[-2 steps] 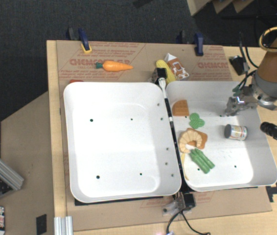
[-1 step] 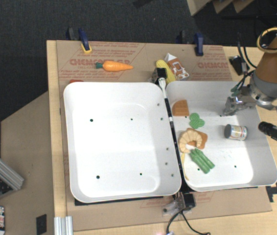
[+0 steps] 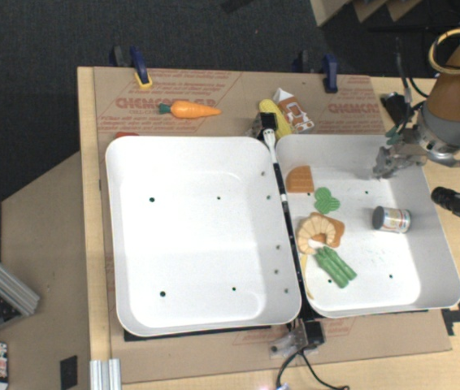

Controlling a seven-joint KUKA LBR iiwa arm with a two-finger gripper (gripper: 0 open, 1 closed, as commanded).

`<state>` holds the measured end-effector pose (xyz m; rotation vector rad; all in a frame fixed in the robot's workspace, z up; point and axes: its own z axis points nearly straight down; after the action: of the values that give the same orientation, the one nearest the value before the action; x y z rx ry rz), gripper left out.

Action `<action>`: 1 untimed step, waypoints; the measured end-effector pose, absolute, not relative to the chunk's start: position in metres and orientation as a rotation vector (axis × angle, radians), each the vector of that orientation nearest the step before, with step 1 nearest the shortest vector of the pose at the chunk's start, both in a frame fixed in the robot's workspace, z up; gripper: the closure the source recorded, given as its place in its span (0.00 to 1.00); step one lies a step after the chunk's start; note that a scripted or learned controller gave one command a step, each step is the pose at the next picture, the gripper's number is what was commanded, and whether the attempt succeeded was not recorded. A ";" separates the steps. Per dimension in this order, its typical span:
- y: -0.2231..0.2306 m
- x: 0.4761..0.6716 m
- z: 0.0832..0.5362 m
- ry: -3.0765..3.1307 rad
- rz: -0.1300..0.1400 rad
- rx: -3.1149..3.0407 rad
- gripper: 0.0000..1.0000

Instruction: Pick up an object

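Gripper [image 3: 386, 166] low over right bin's [image 3: 433, 295] far right corner, finger state unclear, nothing seen in grasp; nearest obj small can [image 3: 392, 218] on its side just below, w/ bread slice [image 3: 300, 179], croissant [image 3: 321, 232], green veg [image 3: 334, 266] further left.

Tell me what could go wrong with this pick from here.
1. The can lies on its side in the right bin, so it may roll away when touched.
2. The croissant, green beans and green slice crowd together, so a grasp there could nudge or catch a neighbour.
3. The gripper sits near the bin's far rim, away from every item, so closing there would likely catch nothing.
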<state>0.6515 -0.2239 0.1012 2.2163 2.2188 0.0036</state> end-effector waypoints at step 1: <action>-0.178 0.668 0.124 2.222 0.004 2.213 1.00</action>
<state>0.6684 -0.1777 0.1241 2.2128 2.2223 0.0044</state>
